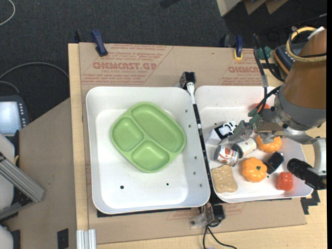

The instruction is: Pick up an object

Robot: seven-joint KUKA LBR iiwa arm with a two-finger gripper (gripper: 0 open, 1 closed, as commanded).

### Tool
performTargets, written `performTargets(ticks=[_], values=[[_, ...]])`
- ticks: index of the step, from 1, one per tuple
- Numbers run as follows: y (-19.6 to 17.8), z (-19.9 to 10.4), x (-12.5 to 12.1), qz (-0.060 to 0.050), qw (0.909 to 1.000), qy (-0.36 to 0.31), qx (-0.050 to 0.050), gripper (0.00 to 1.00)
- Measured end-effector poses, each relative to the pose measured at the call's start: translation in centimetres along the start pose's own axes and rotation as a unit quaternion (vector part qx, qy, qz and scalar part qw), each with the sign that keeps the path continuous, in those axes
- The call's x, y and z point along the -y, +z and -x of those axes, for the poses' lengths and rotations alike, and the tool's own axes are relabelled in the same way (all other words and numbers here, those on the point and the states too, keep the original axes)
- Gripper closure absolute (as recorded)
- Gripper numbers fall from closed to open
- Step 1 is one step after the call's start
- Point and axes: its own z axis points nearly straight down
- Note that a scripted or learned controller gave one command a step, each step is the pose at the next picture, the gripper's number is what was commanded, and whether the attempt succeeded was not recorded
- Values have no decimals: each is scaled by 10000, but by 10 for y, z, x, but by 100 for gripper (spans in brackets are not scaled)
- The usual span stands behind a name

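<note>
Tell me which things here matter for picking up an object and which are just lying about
Belong to the job:
gripper
can
orange pumpkin
red tomato
cracker
right bin

Just lying about:
green divided plate
left bin
blue clamps

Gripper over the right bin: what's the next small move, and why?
Probably a short descent. The gripper hangs in the right bin just above the can, with nothing seen between its fingers. The small pumpkin and cracker lie close by, so go straight down to avoid nudging them.
</note>
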Motion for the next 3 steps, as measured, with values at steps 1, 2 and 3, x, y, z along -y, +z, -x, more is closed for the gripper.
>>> performTargets(ticks=[1,2,3], values=[[-16,119,-6,59,9999,81,51,0],[137,82,3,-49,10000,30,-12,0],[63,127,0,64,10000,51,41,0]])
